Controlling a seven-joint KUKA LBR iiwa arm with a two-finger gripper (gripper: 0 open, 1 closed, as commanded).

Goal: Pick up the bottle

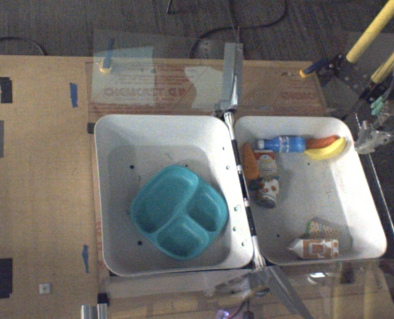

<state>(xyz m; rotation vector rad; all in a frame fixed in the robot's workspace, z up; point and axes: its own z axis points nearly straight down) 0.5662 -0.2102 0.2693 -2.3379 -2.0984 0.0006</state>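
Note:
The bottle (pixel 283 143) is blue with a white label. It lies on its side along the far wall of the right bin (pixel 363 198), cap end pointing left. A red item (pixel 323 140) and a yellow banana (pixel 327 152) touch its right end. My gripper (pixel 373 137) hangs at the view's right edge, just outside the right bin's far right corner. It is well to the right of the bottle and is partly blurred against the clutter behind it.
An orange carrot-like piece (pixel 250 163) and a small can (pixel 268 185) lie by the right bin's left wall. A carton (pixel 315 248) and a packet (pixel 323 228) sit near its front. The left bin (pixel 110 178) holds a teal divided plate (pixel 178 211). Yellow rods (pixel 376 25) stand at the back right.

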